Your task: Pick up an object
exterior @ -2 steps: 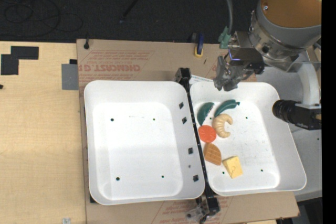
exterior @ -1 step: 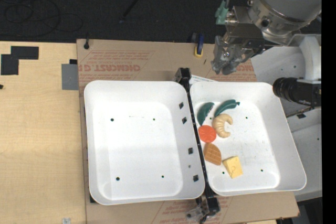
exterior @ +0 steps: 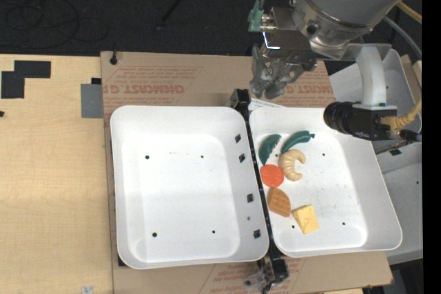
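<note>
Objects in rt bin [exterior: 372,217]: 2 green pods [exterior: 269,145], 1 croissant [exterior: 292,163], 1 tomato [exterior: 272,175], pincer [exterior: 270,88] state unclear

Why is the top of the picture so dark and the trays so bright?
In the camera view, light falls on the white bins, so they glare nearly blank; the floor behind stays unlit and black; the hand looks slightly blurred, while the croissant stays sharp.

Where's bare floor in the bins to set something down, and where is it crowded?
The left bin has bare floor from wall to wall. In the right bin, the right half is free. It is crowded near the divider: two green pieces, croissant, orange-red ball, brown piece, yellow block.
</note>
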You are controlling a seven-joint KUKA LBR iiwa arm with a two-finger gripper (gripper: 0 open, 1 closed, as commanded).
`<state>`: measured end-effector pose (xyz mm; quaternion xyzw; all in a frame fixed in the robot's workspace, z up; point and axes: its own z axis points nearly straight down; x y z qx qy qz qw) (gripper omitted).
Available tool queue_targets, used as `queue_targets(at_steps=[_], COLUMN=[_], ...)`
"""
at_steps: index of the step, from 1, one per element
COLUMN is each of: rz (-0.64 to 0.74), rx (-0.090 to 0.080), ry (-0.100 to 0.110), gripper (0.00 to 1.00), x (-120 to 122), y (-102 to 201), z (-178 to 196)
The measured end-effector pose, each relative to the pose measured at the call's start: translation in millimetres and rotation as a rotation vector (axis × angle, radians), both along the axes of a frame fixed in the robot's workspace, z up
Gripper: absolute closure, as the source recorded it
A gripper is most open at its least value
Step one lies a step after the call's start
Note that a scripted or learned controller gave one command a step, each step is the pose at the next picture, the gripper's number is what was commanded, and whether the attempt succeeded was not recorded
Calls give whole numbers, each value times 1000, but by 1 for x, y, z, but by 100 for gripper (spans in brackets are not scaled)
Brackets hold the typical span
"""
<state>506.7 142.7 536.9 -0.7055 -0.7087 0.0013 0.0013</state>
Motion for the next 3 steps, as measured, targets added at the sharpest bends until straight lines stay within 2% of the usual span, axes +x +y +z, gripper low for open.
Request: queue_targets(at_steps=[1,2,3], rz=[1,-4,-1], rx=[0,-1,0], ry=[1,-1,0], gripper=[100,100,100], x=[-1,3,0], y=[53,49,89], z=[0,0,0])
